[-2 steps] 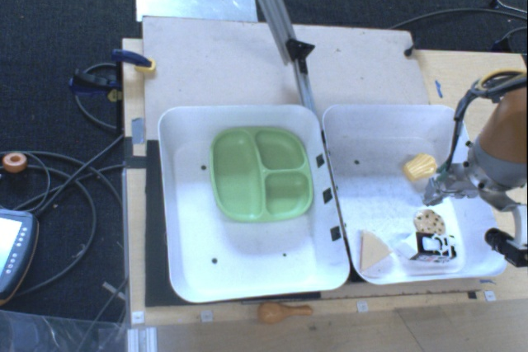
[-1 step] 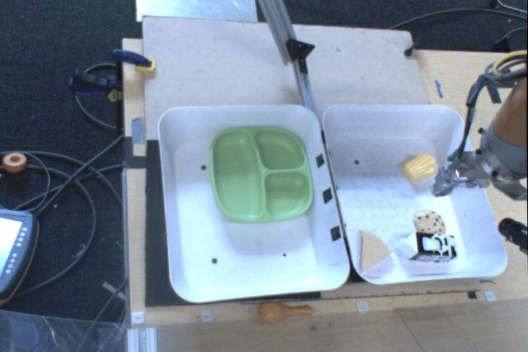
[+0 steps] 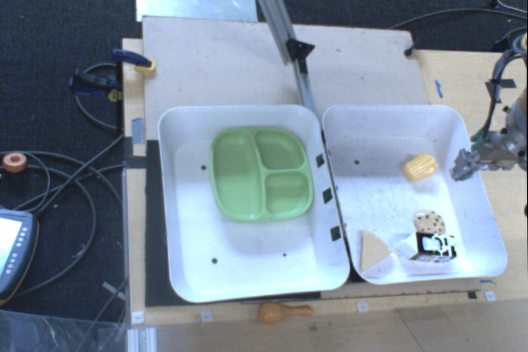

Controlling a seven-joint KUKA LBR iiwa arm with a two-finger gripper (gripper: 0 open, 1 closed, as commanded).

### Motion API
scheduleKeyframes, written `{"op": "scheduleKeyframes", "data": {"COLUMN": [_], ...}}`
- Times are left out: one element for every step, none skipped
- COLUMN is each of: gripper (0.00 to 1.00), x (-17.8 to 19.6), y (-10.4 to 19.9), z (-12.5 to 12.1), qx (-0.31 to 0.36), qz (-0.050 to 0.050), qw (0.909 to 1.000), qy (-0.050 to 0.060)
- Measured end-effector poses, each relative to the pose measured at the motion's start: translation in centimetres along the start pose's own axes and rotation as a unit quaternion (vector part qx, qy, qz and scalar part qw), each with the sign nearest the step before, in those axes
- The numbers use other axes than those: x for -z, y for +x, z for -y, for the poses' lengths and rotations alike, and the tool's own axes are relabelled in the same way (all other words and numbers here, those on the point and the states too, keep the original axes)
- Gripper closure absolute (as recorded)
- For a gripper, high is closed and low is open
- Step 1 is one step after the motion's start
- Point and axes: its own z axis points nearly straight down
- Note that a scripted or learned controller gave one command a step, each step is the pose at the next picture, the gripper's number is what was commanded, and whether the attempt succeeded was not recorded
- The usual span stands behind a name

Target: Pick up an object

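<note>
In the right bin [image 3: 388, 128] lie a small yellow object [image 3: 419, 167] near the far right, a round speckled cookie-like piece [image 3: 428, 221], a black-and-white packet [image 3: 434, 246] just below it, and a tan wedge [image 3: 374, 251] at the front left. The gripper [image 3: 464, 166] hangs at the right bin's right rim, a little to the right of the yellow object and apart from it. Nothing shows between its tips. The left bin [image 3: 186, 218] holds a green divided plate [image 3: 262, 174].
A slanted metal pole [image 3: 276, 8] crosses the back of the bench and ends near the gap between the bins. Cables and a blue clamp [image 3: 103, 80] lie off the bench to the left. A tan object [image 3: 283, 311] rests on the front edge.
</note>
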Motion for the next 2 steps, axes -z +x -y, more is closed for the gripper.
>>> {"op": "scheduleKeyframes", "data": {"gripper": [1.0, 1.0], "x": [5.4, 4.3], "y": [0.8, 5.2], "z": [0.3, -1.5], "qx": [0.001, 0.002], "qz": [0.0, -0.002], "qw": [1.0, 1.0], "qy": [0.0, 0.003]}}
